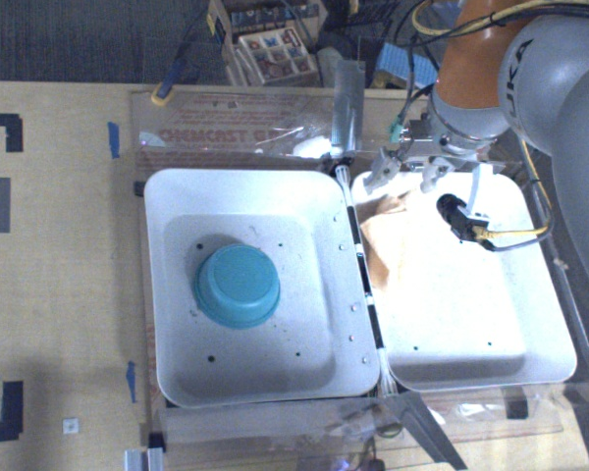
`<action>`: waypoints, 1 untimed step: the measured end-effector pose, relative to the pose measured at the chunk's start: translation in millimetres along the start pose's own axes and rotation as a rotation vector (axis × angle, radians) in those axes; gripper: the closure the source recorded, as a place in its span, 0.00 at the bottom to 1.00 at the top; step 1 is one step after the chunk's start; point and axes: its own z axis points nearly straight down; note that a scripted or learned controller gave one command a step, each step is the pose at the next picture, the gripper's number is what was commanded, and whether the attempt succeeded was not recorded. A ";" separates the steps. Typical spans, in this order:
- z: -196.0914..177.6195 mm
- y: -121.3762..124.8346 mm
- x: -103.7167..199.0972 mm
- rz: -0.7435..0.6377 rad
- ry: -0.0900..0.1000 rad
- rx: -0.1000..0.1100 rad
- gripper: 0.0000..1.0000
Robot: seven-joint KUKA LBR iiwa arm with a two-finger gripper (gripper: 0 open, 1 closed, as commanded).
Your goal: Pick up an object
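A round blue bowl (238, 285) lies upside down in the left white bin (167, 214), left of its middle. A pale tan, flat object (393, 238) rests in the near-left part of the right white bin (530, 351), close to the divider. My gripper (406, 173) hangs over the back left corner of the right bin, just above the tan object's far edge. Its two light fingers (382, 173) stand spread apart and open, with nothing seen between them. The grey arm with its orange band (476, 52) comes in from the upper right.
A black fitting with a yellow cable (461, 216) hangs from the wrist over the right bin. Behind the bins lie a clear plastic sheet (226, 135), a metal post (348, 106) and boxes of clutter (270, 32). Wooden benchtop (49, 263) spreads to the left.
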 end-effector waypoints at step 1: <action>53.0 -2.5 -81.7 -0.011 0.000 0.000 0.00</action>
